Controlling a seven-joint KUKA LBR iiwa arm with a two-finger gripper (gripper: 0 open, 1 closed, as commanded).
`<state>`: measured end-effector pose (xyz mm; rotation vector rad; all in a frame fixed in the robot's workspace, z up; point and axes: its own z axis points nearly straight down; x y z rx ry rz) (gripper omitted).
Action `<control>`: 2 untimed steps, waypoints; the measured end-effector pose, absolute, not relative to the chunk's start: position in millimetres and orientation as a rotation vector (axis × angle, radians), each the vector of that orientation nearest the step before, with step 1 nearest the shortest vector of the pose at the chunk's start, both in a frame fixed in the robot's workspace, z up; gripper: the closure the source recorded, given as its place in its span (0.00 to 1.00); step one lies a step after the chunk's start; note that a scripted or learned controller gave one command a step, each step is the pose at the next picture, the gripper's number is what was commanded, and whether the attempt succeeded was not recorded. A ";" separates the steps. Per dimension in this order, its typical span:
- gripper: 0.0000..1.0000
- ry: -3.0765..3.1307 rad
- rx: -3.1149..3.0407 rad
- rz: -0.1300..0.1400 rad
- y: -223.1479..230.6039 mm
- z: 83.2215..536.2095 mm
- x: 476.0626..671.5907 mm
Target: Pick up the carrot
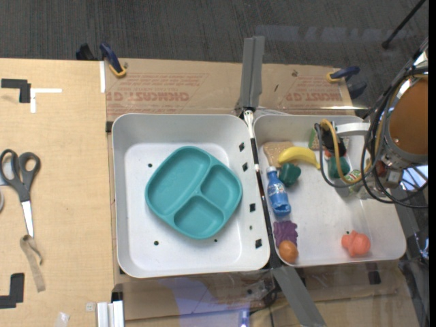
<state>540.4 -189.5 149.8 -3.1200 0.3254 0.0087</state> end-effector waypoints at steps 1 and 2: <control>1.00 0.316 -3.117 0.000 -214.2 322.3 539.2; 1.00 0.319 -3.113 -0.005 -222.6 470.2 491.1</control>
